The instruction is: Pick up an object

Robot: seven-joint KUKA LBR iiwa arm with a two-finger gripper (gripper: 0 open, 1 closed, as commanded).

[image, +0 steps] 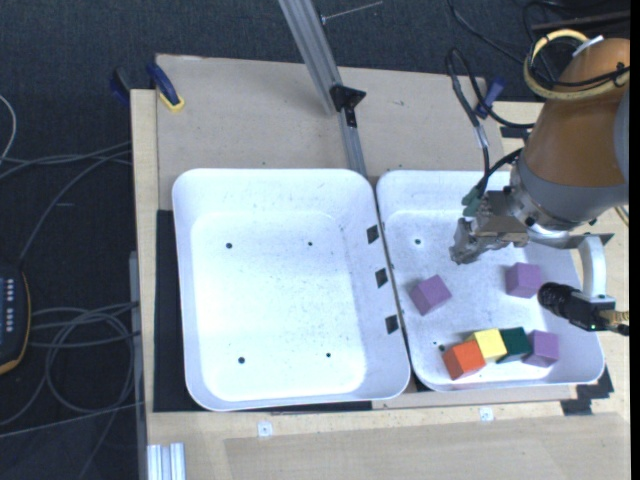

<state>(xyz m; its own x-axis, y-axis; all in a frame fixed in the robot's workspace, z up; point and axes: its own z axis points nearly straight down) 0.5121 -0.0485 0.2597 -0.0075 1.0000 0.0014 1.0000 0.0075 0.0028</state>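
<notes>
Nearest the camera, along the front wall of the right bin (590, 368), sits a tight cluster of blocks: an orange block (464, 359) touching a yellow block (490, 344), a green block (516, 342) just behind that, and a purple block (545, 347) at the cluster's right end. Two more purple pieces lie farther back in the same bin, one (430, 293) near the divider side and another (523, 279) toward the right wall, well apart from each other.

Above the middle of this bin hangs the end effector (466, 253), pointing down and to the left from the grey arm with its orange band (585, 108) (the arm's bulk covers the bin's far right corner). Its tips are near the bin floor, between the two loose purple pieces but touching neither. Whether those tips are apart or together cannot be told at this angle; no block shows between them.

On the desk (300, 438), the left bin (185, 268) lies beside the right one, their rims meeting.
</notes>
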